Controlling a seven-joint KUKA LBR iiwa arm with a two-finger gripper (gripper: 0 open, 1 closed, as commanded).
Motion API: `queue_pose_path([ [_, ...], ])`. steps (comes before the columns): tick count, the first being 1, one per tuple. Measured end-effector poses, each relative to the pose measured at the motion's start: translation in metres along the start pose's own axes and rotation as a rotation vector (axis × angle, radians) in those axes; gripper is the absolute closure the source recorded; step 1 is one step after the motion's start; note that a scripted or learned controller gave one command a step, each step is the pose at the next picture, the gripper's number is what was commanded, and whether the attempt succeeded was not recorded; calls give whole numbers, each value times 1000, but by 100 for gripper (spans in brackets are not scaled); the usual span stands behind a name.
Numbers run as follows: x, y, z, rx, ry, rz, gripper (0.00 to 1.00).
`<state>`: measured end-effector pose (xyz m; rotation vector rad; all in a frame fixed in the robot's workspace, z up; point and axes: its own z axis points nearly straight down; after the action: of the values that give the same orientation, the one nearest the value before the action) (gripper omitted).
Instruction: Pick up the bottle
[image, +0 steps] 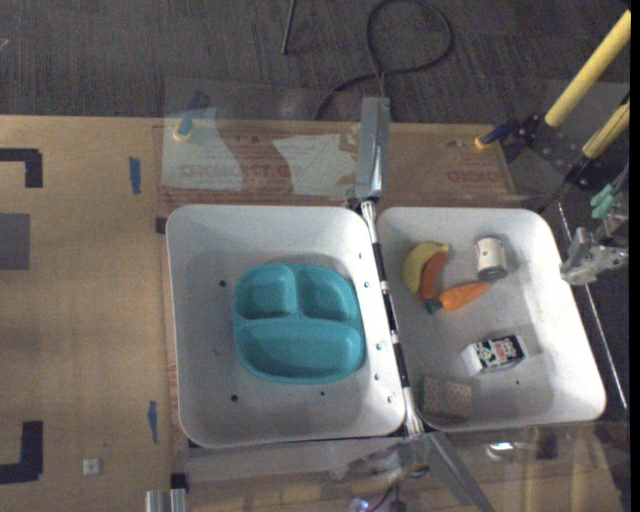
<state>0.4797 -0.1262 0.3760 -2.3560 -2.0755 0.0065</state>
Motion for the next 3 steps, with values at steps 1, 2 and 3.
queue_pose_path([
  [1, -1, 0, -9, 1, -1, 0, 100],
  [2, -1, 1, -18, 3, -3, 1, 100],
  [3, -2, 1, -27, 4, -4, 2, 100],
])
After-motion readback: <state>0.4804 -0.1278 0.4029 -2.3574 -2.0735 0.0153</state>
